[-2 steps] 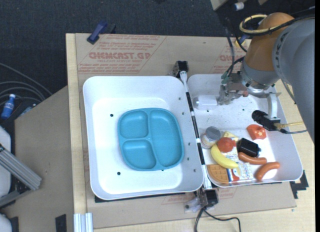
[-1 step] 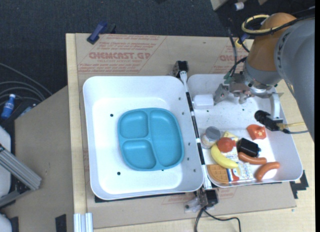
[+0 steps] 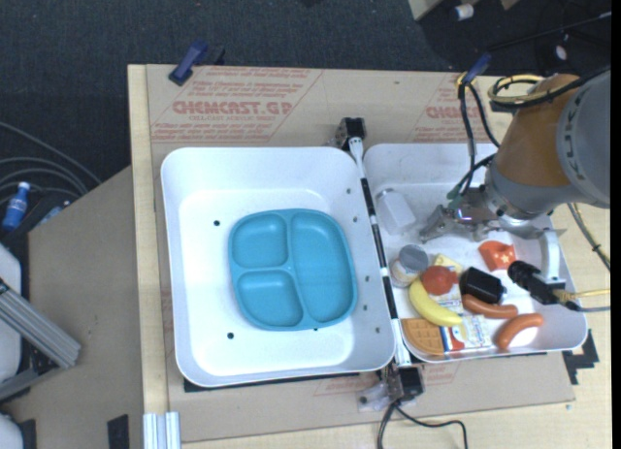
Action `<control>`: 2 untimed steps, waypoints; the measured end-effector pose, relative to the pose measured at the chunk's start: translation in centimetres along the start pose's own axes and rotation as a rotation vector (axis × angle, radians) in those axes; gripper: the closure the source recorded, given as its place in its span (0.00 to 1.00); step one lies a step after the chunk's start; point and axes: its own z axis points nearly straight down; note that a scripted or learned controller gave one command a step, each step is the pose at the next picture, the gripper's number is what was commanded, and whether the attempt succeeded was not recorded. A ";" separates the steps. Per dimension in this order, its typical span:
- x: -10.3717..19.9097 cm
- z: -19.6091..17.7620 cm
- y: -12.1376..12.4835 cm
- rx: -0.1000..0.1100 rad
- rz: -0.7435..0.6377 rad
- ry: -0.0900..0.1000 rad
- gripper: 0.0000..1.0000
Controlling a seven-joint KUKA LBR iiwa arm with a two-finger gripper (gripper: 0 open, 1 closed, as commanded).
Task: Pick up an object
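My gripper (image 3: 449, 219) hangs over the back half of the right bin (image 3: 427, 161), just right of a clear plastic cup (image 3: 396, 210). Nothing can be made out between its metal tips. In front of it lies a heap of toy food: a red-orange piece (image 3: 497, 254), a red tomato (image 3: 439, 279), a yellow banana (image 3: 432, 304), a black block (image 3: 482, 285), a grey round lid (image 3: 413, 259) and two sausages (image 3: 519, 329). A printed food card (image 3: 448, 338) lies at the bin's front edge.
The left bin (image 3: 184, 243) holds a blue divided plate (image 3: 291, 269). The arm's grey and orange body (image 3: 548, 151) covers the right bin's far right side. A black clip (image 3: 351, 131) sits at the back where the two bins meet.
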 end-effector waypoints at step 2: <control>-0.6 -1.2 8.7 -0.006 -0.003 -0.002 1.00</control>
